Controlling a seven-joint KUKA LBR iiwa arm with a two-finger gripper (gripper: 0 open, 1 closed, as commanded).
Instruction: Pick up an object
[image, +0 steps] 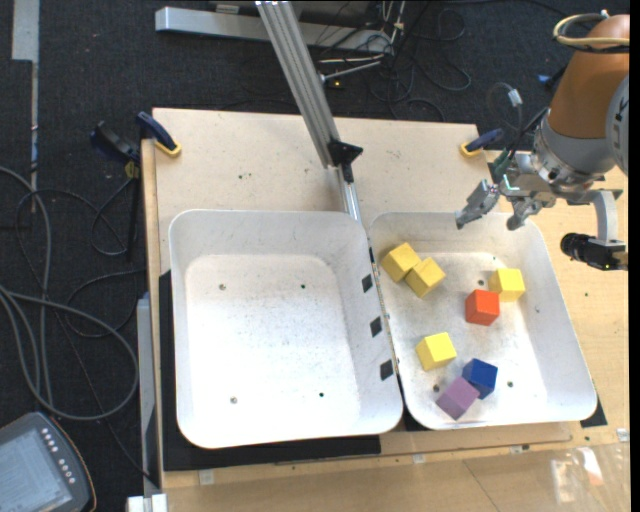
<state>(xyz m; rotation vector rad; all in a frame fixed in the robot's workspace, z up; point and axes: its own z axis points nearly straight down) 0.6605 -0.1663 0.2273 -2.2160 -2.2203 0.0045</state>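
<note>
End effector (497, 208) — fingers spread, holding nothing — hangs over the right bin's (560, 300) rim, near an orange cube (482, 306).

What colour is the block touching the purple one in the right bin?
Blue. The block sits against the purple block, clear in the camera view from above.

The table (260, 160) in the middle of the frame looks like pale, matt wood board. Both white bins (270, 330) look like smooth plastic with a dull sheen, finely speckled with dark flecks. The coloured cubes (482, 306) at lower right look matt and smooth-faced. The slanted rail (300, 75) at upper centre looks like brushed metal. The floor (70, 250) at left appears to be dark, rough carpet.
</note>
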